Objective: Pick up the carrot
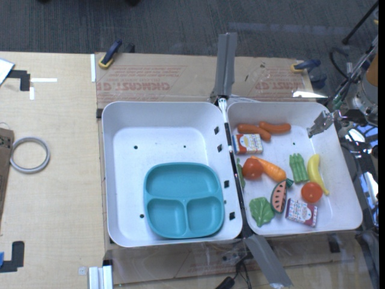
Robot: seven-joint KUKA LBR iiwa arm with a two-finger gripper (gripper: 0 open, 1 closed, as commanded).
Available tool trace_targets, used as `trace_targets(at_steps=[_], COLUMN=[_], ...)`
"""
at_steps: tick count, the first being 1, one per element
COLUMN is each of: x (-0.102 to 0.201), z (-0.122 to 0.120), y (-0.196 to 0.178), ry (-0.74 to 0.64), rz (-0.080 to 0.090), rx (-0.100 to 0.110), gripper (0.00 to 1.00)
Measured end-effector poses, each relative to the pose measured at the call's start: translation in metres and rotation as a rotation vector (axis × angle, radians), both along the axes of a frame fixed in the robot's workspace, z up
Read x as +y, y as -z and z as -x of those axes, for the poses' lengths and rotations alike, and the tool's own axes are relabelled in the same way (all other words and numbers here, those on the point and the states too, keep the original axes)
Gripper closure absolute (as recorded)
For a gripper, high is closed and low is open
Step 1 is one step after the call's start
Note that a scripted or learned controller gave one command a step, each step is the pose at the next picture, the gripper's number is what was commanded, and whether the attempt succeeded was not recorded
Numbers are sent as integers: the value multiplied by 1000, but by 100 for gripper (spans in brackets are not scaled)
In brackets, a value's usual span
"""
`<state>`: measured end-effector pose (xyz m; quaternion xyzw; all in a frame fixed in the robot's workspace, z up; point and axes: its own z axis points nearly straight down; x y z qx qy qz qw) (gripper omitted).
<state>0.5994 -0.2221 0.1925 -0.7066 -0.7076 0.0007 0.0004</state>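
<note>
Camera view, single entry: right bin [355, 215], contents and tool position.

Carrot [272, 170]: orange, tapered, lying flat near the middle-left of the right bin, long axis running from upper left to lower right of the frame. Its upper-left end is touched by a red pepper-like piece [252, 168]; a watermelon slice [278, 197] is just below it, green beans [298, 167] are just beside its lower-right end.

Tool [319, 124]: seen at the upper right edge of the right bin, near the rim, well apart from the carrot. Whether it is released or clenched cannot be told at this size; nothing is seen between it.

Governing relation: the carrot lies to the lower left of the tool in the frame, across the bin's floor. A sausage pair [264, 128] and a small carton [248, 143] sit along the upper part of that bin, above the carrot. The grasp is judged best made across the carrot's narrow width, square to its slanted axis, at the free lower-right half.

Task status, judged: approach not yet made.
</note>
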Motion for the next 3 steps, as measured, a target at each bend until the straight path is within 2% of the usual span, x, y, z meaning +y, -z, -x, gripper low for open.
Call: trace_targets(at_steps=[1, 2, 3], x=[90, 120, 119], z=[62, 73, 73], y=[59, 102, 93], ry=[18, 1, 5], rz=[-1, -1, -1], rx=[2, 2, 2], gripper=[0, 0, 100])
